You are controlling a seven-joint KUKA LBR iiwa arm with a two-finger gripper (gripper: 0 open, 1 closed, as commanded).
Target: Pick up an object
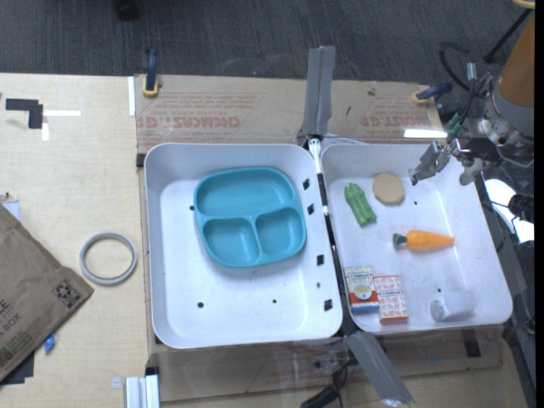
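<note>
- While the gripper (448, 163) hangs over the far right corner of the right bin (497, 253), its two fingers spread apart and pinching nothing, the task looks to be at the approach step, with no object chosen by contact yet.
- Nearest to the gripper is the tan round cookie (389, 189), lying just to the camera's left of the fingers and apart from them; it seems the likeliest pick.
- Judged from here, the next move calls for sliding toward the cookie, dropping so the fingers straddle it, then closing.
- Beside the cookie, further from the gripper, lies a green vegetable (359, 204); nearer the camera than the cookie rests an orange carrot (427, 240).
- Well beyond the carrot, at the bin's near edge, sit two small printed cartons (376, 294) touching each other, and a pale translucent item (450, 305) in the near right corner, too faint to name.
- Left of the cookie's bin, the left bin (170, 253) holds a blue divided plate (249, 217), its three compartments bare.
</note>
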